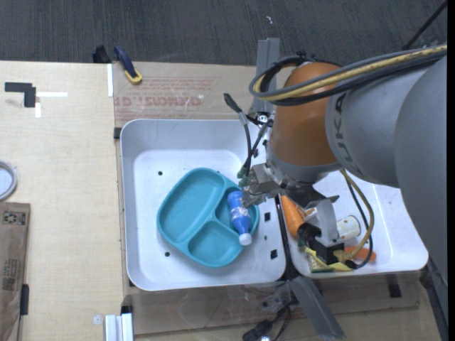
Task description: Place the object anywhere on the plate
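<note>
Gripper [250, 194] hangs over the right rim of the plate [192, 215] in the left bin [142, 190], just above the bottle's top; whether it is open or closed on anything I cannot tell. Blue bottle [240, 219] lies on the plate's right edge, white cap toward the camera. Right bin [398, 254] holds a carrot [291, 215] and other small items.

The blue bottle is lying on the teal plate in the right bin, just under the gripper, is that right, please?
Not quite: the bin is wrong. The camera view shows the bottle lying on the plate's right edge, just under the gripper, but the plate sits in the left bin, not the right bin.
</note>
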### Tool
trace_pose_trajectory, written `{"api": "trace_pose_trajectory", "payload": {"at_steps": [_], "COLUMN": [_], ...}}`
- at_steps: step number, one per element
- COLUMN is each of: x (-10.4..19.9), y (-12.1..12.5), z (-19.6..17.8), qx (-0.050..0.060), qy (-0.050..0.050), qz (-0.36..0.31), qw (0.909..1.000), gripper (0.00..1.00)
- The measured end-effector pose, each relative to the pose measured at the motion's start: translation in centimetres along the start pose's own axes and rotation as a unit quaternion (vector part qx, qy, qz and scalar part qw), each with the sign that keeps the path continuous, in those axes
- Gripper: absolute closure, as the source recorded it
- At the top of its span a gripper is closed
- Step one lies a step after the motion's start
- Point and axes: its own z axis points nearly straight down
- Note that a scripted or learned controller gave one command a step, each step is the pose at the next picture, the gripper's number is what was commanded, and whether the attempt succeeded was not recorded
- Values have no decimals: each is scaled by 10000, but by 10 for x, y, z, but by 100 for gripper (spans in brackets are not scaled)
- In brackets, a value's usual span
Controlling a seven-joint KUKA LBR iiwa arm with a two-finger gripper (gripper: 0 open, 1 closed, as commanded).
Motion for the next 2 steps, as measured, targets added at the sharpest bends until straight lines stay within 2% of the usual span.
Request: {"api": "trace_pose_trajectory", "payload": {"at_steps": [1,2], "x": [-1,-56], "y": [0,-24], "z": [-8,-23], "qx": [13,-4], "qy": [-9,3], "qz": [-1,-1387], "qw": [10000,9903], "gripper": [100,100]}}
